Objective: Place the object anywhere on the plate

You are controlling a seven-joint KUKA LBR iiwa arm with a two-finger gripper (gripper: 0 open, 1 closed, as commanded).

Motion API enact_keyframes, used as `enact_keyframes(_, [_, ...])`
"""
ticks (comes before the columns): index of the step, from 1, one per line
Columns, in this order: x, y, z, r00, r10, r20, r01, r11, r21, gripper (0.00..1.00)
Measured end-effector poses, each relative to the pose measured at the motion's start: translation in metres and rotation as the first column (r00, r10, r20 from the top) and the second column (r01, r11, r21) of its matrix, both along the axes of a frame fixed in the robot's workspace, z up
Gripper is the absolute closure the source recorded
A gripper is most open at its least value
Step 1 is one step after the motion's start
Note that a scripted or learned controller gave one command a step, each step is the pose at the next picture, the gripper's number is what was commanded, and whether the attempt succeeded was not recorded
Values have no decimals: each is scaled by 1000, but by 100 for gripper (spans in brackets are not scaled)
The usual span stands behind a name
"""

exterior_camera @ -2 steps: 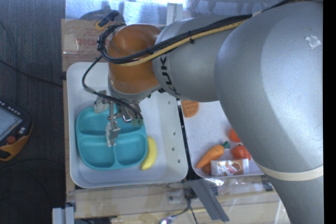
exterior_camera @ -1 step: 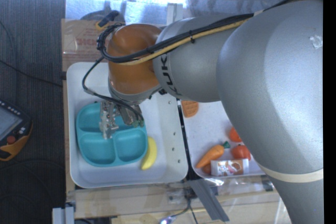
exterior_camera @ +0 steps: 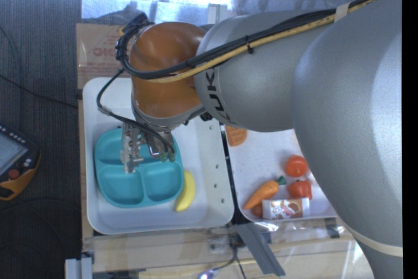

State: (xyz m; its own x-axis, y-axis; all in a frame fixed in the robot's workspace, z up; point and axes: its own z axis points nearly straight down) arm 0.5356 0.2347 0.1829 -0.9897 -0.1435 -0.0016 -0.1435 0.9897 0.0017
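Arm: grey with an orange band (exterior_camera: 163,68), reaching in from the right and covering much of the right bin.
Pincer (exterior_camera: 134,157): hangs over the upper part of the teal plate; whether it is apart or together cannot be told from this angle, and nothing is visibly held.
Plate (exterior_camera: 153,189): teal, divided into compartments, lying in the left bin (exterior_camera: 104,222).
Banana (exterior_camera: 186,193): yellow, in the left bin, touching or just beside the plate's right lower edge, not on the plate.
Right bin (exterior_camera: 243,166): holds a carrot (exterior_camera: 262,193), two red-orange round items (exterior_camera: 297,176), a white and red packet (exterior_camera: 285,208) and an orange item (exterior_camera: 236,136) near the divider.
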Motion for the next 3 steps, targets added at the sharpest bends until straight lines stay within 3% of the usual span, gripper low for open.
enact_keyframes(1, [0,0,0,1000,0,0,0,1000,0,0])
enact_keyframes(2, [-42,0,-50,998,-57,-3,57,998,-1,0])
enact_keyframes(3, [-41,0,-41,998,-58,-3,58,998,2,100])
